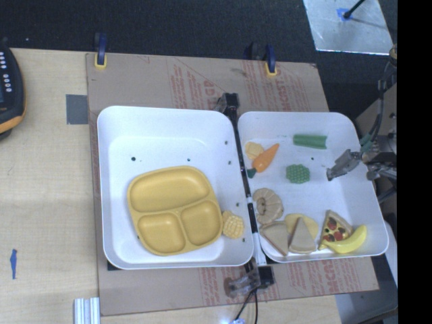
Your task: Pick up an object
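Observation:
The right bin (351,130) holds several toy foods. An orange carrot (266,156) and a small yellow piece (253,149) lie at its left wall. A green bar (310,140) lies at the back, with a round green piece (298,174) in the middle. A beige pretzel (266,204), bread slices (291,235), a pizza slice (331,227) and a banana (349,241) crowd the front. My gripper (341,165) hangs low over the right side of this bin, to the right of the round green piece, with nothing seen in it.
The left bin (162,123) bears a yellow divided plate (174,209) and a small yellow corn piece (233,225) by its right wall. Clamps (100,52) pin the cardboard sheet at the back. A black and orange device (8,86) sits at the far left.

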{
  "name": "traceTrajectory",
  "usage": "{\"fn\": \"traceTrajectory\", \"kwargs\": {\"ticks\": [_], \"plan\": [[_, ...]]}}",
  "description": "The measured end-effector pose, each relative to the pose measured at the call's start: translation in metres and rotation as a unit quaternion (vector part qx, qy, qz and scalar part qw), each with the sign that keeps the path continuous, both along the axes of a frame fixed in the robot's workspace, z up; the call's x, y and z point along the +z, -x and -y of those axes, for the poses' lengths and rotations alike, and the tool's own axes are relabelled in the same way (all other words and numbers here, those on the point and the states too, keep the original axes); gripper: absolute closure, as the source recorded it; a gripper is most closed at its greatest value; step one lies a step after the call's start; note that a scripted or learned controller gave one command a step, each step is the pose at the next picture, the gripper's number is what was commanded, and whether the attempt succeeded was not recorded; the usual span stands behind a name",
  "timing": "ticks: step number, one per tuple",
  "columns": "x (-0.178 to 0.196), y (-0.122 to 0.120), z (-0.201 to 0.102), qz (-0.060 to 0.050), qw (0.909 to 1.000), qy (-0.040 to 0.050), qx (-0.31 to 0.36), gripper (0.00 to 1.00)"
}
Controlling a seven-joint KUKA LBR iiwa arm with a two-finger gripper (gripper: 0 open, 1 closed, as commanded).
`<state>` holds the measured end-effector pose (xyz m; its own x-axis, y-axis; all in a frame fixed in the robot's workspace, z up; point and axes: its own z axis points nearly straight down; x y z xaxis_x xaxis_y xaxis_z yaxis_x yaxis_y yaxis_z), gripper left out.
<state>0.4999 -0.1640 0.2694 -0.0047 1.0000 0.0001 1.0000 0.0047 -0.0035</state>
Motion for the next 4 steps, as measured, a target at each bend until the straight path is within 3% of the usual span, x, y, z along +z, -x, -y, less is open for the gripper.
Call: {"fn": "traceTrajectory", "kwargs": {"ticks": [1,2,3,4], "plan": [[-0.148,-0.036,-0.004,-0.006,1.0,-0.0015,0.002,0.0],[-0.179,-0.107,-0.032,0.002,1.0,0.0002,0.003,0.0],[-0.177,-0.096,0.025,0.002,1.0,0.0014,-0.002,0.0],[-0.176,-0.158,0.012,0.004,1.0,0.0006,0.001,0.0]]}}
